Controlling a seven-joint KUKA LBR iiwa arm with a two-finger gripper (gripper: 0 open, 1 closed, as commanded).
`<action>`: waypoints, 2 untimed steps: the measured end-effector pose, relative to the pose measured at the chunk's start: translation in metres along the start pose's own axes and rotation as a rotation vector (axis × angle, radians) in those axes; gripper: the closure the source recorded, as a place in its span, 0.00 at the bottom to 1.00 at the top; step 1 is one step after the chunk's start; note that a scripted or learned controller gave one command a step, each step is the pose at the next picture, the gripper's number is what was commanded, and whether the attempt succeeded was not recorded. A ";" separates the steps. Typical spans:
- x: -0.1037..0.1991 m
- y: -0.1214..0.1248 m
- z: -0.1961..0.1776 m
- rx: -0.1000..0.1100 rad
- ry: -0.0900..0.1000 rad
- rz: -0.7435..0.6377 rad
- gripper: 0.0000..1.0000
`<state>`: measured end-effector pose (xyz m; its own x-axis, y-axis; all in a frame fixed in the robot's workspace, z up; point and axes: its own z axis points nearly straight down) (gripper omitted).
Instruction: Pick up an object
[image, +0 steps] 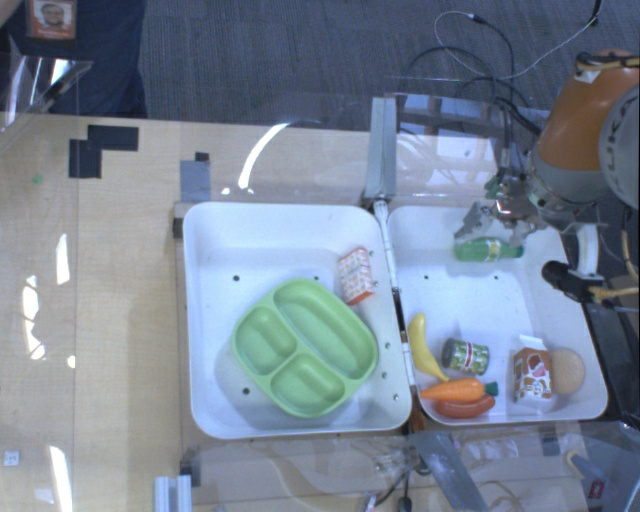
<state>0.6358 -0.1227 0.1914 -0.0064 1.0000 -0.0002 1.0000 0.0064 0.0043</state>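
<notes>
My gripper (496, 224) hangs over the back of the right bin (560, 300), below the orange band of the arm. A green bottle (488, 250) lies on its side directly under the gripper, touching or nearly touching it. I cannot tell whether the bottle is gripped or resting on the bin floor. At the front of the same bin lie a yellow banana (421, 346), a green can (465, 357), an orange carrot (458, 390), a red-and-white carton (533, 376) and a tan bun (568, 370).
The left bin (215, 260) holds a green divided plate (305, 348) and a small red-and-white snack box (355, 275) by the dividing wall. A metal post (381, 150) stands behind the bins. Cables run at the back right.
</notes>
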 end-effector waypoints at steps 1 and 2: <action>-0.033 0.034 0.102 -0.002 -0.002 -0.037 0.00; -0.019 0.035 0.079 -0.002 -0.001 0.196 0.00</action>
<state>0.6708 -0.1419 0.1130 0.1882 0.9821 0.0002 0.9821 -0.1882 0.0068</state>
